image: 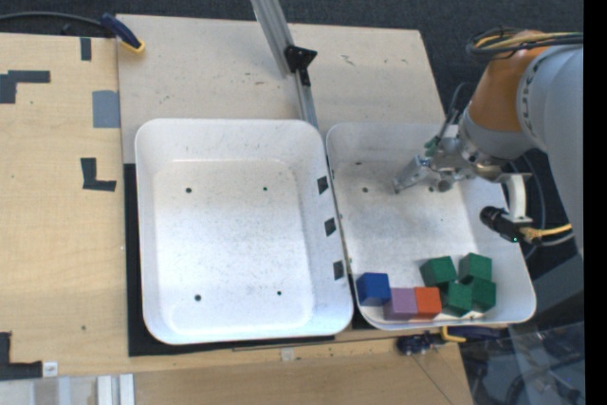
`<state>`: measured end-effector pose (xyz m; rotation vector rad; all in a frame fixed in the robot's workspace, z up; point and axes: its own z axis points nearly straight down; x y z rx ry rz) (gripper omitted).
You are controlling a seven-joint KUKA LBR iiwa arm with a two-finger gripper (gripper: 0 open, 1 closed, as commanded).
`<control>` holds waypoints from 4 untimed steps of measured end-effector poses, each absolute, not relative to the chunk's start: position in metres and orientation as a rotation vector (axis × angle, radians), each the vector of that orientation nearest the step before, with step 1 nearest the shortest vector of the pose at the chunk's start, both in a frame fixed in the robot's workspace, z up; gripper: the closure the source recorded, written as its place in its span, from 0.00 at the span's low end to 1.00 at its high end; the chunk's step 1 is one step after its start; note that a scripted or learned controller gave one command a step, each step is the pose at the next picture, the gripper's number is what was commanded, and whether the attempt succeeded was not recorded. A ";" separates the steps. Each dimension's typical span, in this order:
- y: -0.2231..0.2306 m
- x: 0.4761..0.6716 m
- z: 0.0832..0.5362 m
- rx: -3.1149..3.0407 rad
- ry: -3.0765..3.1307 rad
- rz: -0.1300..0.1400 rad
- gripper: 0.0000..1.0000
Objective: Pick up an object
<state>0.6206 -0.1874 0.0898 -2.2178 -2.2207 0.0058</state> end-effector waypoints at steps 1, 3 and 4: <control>-0.187 0.622 0.102 -2.218 -2.224 0.004 1.00; -0.175 0.629 0.218 -2.221 -2.227 -0.005 1.00; -0.174 0.630 0.250 -2.221 -2.225 -0.003 1.00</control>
